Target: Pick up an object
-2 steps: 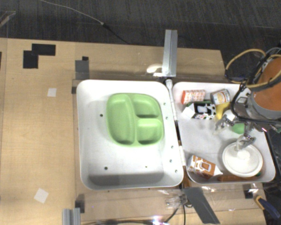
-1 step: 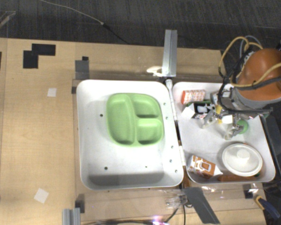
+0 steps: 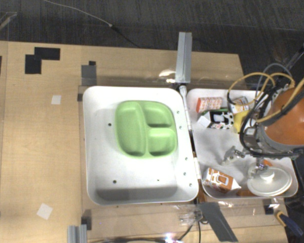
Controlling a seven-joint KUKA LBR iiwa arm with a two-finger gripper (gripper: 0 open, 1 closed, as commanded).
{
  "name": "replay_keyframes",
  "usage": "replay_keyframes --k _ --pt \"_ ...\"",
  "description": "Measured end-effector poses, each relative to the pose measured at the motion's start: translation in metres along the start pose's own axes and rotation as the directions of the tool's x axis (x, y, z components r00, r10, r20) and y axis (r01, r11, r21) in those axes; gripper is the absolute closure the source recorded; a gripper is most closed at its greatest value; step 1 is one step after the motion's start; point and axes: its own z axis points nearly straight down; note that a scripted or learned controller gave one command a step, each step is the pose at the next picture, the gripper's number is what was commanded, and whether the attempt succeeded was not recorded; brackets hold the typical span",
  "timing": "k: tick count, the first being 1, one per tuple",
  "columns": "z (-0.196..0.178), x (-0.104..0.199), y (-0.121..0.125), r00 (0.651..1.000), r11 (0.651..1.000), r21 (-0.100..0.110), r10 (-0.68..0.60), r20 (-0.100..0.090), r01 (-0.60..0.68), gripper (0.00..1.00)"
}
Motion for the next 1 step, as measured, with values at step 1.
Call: replay_keyframes --k 1 --pt "0.0013 -0.0580 0.0096 1.000 1.000 -0.010 0.015 -0.016 -0.015 0.00"
